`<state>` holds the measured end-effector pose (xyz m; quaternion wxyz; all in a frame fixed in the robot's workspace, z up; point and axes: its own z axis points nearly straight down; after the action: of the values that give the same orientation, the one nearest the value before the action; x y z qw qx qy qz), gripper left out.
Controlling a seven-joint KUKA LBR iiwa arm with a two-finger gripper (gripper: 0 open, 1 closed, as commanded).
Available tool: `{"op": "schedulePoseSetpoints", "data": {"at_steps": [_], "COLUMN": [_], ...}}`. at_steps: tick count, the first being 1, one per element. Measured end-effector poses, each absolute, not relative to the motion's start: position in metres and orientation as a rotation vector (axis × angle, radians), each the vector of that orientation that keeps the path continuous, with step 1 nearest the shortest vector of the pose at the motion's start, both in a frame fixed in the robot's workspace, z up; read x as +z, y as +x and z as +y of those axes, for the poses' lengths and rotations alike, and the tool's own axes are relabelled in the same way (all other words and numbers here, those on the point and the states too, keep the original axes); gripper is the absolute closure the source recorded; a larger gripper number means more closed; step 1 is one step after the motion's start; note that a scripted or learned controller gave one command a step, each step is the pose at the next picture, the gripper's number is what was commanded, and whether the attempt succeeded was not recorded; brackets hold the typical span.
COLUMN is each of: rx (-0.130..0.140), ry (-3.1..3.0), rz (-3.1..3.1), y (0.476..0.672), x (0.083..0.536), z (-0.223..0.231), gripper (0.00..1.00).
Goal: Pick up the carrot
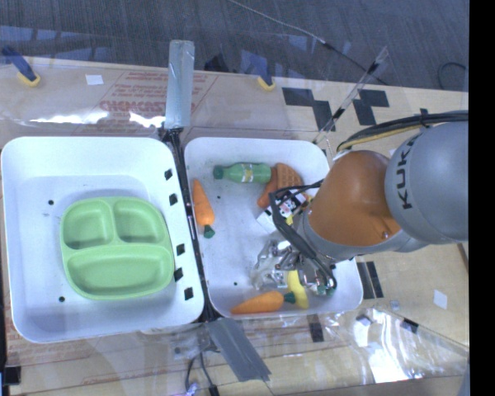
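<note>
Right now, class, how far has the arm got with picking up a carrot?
Done: the grey arm's gripper is lowered into the right white bin. In hand: nothing visibly; it sits among a yellow item. Left: both orange carrots lie in the bin, one near its left wall, one by its front edge.

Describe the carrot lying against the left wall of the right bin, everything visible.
The carrot is orange, smooth and plastic-looking, with a small green tip at its lower end. It lies flat, lengthwise along the right bin's left wall, apparently touching it. It is whole, apart from the green bottle above it, and well clear of the gripper.
</note>
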<state>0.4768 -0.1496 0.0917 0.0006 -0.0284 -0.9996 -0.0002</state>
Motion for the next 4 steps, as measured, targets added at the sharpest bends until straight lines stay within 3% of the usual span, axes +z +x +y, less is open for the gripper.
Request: {"op": "schedulePoseSetpoints", "data": {"at_steps": [1, 2, 3, 4], "rx": [0.003, -0.002, -0.002, -0.001], "ry": [-0.084, -0.401, -0.392, 0.160], "rz": [-3.168, -3.117, -3.119, -3.135], "y": [0.486, 0.499, 0.500, 0.477], "x": [0.098, 0.092, 0.102, 0.092], "z": [-0.148, -0.088, -0.088, -0.102], "gripper": [0.00, 0.00, 1.00, 1.00]}}
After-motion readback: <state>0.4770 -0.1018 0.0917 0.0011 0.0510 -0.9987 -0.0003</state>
